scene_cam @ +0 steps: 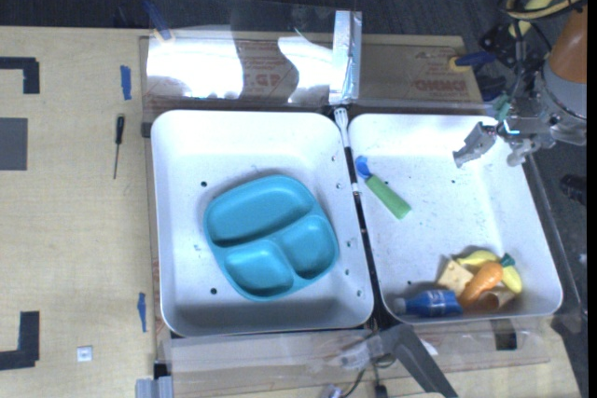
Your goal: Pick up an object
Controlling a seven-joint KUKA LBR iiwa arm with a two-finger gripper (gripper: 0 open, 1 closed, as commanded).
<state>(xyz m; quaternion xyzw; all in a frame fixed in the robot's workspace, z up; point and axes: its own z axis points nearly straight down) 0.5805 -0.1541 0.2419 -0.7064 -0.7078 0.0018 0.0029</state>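
overhead, the hand (pixel 494 144) is seen spread wide at the right bin's (pixel 448 191) upper right edge, with nothing pinched between its fingers. a green marker (pixel 384 194) with a blue cap is laid near the left wall. a blue bottle (pixel 432 302), an orange carrot (pixel 483 283) and a yellow banana (pixel 478 258) are bunched in the lower right corner. a blue divided plate (pixel 270 236) is held by the left bin (pixel 177 200).
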